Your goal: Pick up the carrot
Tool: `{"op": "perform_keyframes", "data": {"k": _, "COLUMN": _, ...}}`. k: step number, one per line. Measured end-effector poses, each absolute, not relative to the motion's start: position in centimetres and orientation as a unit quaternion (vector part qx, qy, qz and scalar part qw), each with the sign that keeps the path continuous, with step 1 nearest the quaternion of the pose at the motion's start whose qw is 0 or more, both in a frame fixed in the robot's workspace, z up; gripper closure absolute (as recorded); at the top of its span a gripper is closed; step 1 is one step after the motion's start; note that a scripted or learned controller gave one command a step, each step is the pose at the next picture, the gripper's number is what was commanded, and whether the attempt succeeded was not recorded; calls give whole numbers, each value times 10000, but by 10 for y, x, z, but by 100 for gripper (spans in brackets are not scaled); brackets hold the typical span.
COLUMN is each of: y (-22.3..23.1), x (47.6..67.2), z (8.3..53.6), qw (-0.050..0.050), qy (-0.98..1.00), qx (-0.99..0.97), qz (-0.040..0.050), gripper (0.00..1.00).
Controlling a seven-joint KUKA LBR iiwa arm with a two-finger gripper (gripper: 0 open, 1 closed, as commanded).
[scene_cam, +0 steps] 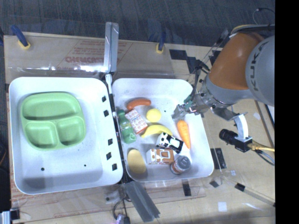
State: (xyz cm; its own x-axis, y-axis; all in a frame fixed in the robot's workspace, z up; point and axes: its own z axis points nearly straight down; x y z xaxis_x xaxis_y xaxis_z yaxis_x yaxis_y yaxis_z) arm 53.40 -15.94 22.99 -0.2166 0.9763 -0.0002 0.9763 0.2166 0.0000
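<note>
The carrot (184, 132) lay in the right bin (198, 90), near its right wall, thick end toward my gripper (182, 112), which hung just above that end. I judged it light, rigid and smooth-skinned, likely to roll, so its thicker upper half seemed the best hold.

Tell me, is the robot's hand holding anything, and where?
Cannot be told. The hand sits at the top end of the orange tapered carrot, but a grip isn't clear.
</note>
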Motion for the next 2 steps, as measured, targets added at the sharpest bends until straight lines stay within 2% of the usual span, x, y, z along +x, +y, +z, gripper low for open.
{"op": "perform_keyframes", "data": {"k": 1, "y": -160, "x": 534, "z": 230, "qw": -1, "qy": 7797, "qx": 6261, "qz": -2, "gripper": 0}}
{"op": "perform_keyframes", "data": {"k": 2, "y": -185, "x": 577, "z": 291, "qw": 3, "qy": 8175, "qx": 5760, "qz": -2, "gripper": 0}}
